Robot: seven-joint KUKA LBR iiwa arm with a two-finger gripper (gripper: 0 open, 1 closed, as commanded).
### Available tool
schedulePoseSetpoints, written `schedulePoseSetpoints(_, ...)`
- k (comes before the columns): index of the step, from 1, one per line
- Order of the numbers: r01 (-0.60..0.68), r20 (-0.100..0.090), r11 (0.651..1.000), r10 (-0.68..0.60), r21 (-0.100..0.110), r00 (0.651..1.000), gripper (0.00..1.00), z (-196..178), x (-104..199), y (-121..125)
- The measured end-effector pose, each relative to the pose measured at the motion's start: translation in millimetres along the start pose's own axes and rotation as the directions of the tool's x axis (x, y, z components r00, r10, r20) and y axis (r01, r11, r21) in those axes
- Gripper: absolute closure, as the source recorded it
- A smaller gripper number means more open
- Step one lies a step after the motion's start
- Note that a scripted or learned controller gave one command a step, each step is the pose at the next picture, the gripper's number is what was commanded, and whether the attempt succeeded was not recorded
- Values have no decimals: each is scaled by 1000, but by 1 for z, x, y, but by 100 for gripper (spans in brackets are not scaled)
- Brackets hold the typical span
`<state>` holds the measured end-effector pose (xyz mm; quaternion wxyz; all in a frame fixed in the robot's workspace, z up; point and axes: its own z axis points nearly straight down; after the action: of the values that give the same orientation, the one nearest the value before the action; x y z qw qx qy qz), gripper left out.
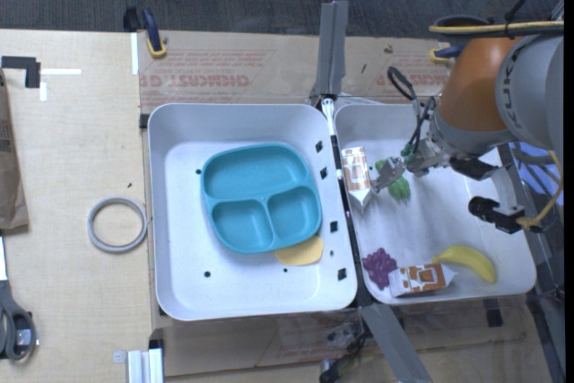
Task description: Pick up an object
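- Nearest the camera, at the near edge of the right bin (511, 282), lie a small orange-and-white carton (421, 280), a yellow banana (470, 262) just beside it toward the bin's right wall, and a bunch of purple grapes (379, 265) by the near left corner.
- The left bin (170, 220) holds a blue three-compartment plate (260, 197) near its middle; a flat yellow piece (301, 252) pokes out from under the plate's near right corner.
- Along the right bin's left wall, a white-and-orange packet (356, 174) stands tilted.
- Just beside that packet lies a green leafy toy vegetable (395, 178), toward the bin's middle.
- The arm (520, 94), grey with an orange band, reaches over the right bin's far right corner; its end effector (417, 159) is low, at the green vegetable's right side.
- Whether the end effector is released or clenched, I cannot tell; nothing is clearly seen grasped.
- On the surface (72, 139) left of the bins lies a grey tape ring (117, 223); scissors (16, 327) sit at the near left corner, and a blue-handled clamp (152, 31) is at the far edge.
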<state>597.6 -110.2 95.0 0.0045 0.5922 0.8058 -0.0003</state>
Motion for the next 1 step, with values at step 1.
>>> schedulePoseSetpoints(1,-3,-2,1000,3,0,1000,100,-9,-1,0)
